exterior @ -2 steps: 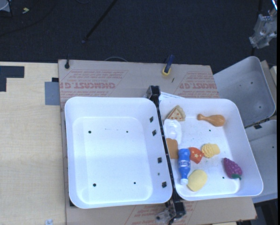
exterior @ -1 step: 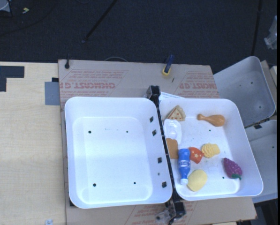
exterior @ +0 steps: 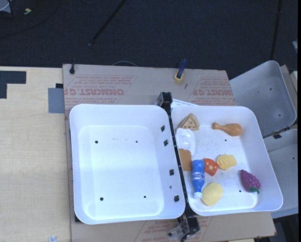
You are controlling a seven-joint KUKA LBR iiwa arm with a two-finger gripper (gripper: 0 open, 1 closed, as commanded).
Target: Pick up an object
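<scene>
Where the two white bins sit side by side on the counter (exterior: 29,160), every toy lies in the right bin (exterior: 263,150): a sandwich wedge (exterior: 189,121) and chicken drumstick (exterior: 228,129) at the far end, a white bottle (exterior: 185,140) and blue bottle (exterior: 197,177) along the left wall. An orange-red piece (exterior: 210,166), corn cob (exterior: 226,161), lemon (exterior: 212,193) and purple grapes (exterior: 249,181) lie nearer. The left bin (exterior: 120,165) adjoins it; claw state cannot be told

Bright even light, glare on white bins (exterior: 79,116), soft focus.
</scene>
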